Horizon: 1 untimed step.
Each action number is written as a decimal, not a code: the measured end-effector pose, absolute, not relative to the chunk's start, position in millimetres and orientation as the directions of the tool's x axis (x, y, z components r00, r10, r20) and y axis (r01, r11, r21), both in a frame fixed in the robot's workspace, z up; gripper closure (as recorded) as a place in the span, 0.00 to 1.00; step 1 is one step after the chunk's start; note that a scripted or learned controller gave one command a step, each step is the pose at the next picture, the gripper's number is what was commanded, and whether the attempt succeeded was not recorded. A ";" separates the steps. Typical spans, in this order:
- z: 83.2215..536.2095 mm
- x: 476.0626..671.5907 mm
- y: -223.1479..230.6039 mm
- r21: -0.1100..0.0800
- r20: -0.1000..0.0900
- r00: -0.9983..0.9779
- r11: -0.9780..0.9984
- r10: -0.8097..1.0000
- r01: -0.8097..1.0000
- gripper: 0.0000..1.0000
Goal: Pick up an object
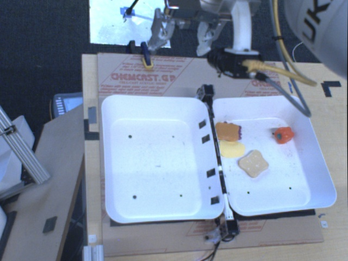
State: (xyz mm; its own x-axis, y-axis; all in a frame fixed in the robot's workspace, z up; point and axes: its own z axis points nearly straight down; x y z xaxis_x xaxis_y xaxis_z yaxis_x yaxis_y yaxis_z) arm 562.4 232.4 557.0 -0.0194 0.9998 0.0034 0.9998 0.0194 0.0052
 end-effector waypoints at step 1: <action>557.0 562.4 232.4 0.005 0.003 -0.019 0.019 1.000 1.000 0.00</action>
